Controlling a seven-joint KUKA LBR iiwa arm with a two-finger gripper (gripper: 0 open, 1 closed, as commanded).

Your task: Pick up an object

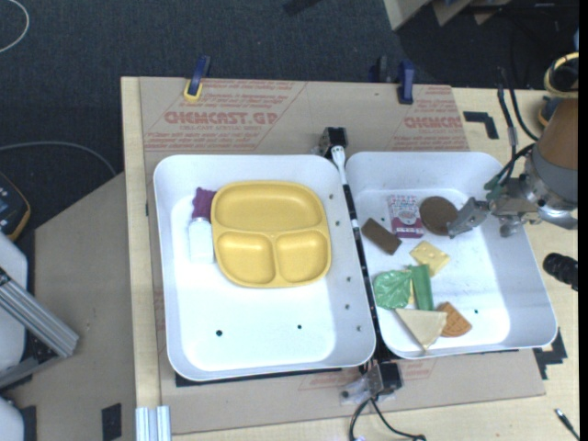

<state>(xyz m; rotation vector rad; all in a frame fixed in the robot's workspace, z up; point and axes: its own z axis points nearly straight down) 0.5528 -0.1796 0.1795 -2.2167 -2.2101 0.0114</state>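
Several small toy foods lie in the right bin (514, 283): a brown round disc (436, 212), a pink-and-white packet (402, 211), a dark brown bar (380, 236), a yellow square (429, 257), a green leaf (393, 288), a green stick (422, 288), a cream wedge (421, 325) and an orange piece (455, 321). My gripper (465, 220) reaches in from the right, low over the bin's upper right part. Its tip sits just right of the brown disc, very close to the disc's edge. I see nothing held in it.
The left bin (257, 338) holds a yellow divided plate (271, 232) and a white bottle with a purple cap (200, 228) along its left side. The arm's grey wrist (551, 186) overhangs the right bin's right rim. Clamps stand at the bench's back edge.
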